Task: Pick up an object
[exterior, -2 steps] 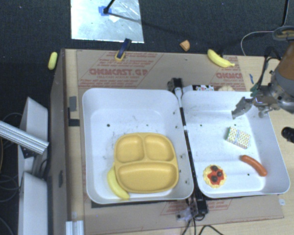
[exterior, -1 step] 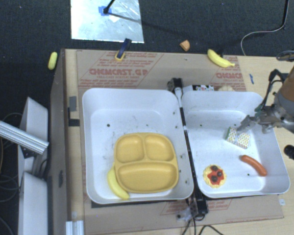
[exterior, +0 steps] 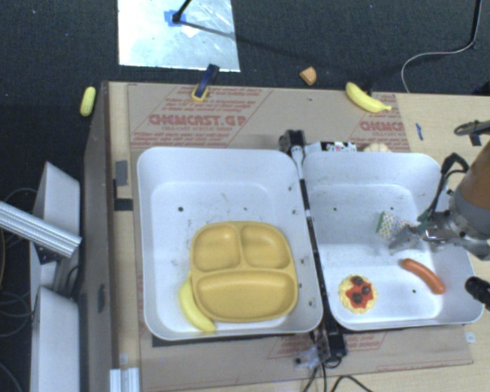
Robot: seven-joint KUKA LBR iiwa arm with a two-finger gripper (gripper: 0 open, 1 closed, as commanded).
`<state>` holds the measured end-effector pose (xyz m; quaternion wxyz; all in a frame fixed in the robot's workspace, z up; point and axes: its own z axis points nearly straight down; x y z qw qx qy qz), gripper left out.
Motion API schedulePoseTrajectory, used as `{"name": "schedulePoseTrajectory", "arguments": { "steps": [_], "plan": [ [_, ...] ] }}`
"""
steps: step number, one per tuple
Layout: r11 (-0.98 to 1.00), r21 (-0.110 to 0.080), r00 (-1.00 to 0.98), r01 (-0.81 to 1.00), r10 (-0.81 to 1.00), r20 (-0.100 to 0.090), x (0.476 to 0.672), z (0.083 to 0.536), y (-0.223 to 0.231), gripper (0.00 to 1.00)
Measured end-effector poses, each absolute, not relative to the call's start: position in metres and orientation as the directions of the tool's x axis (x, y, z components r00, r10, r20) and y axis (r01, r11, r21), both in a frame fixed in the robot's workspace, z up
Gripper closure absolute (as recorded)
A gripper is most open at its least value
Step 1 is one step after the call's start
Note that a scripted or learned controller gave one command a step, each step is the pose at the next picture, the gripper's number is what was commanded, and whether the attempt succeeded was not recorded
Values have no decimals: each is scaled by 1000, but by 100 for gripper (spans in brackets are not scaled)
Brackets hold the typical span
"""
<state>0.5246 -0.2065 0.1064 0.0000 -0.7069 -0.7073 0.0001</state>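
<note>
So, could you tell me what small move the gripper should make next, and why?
Probably a short descent onto the green-and-white object. The gripper sits in the right bin just beside it, with nothing visibly between its fingers. The sausage and the small pizza lie farther toward the near wall, so the green-and-white piece looks the closest target.

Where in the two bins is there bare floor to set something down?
Left bin: bare floor behind the yellow tray; its front is crowded by tray and banana. Right bin: bare back half; the front right is crowded with the gripper, hot dog and mini pizza.
</note>
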Motion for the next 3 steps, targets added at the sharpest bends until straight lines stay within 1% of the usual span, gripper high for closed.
{"name": "schedulePoseTrajectory", "arguments": {
  "steps": [1, 2, 3],
  "plan": [
    [0, 1, 0, 1000, 1000, 0, 501, 85, -206, 0],
    [2, 4, -2, 1000, 1000, -1, 503, 95, -207, 100],
    [3, 6, -3, 1000, 1000, -2, 525, 197, -207, 100]
  ]
}}
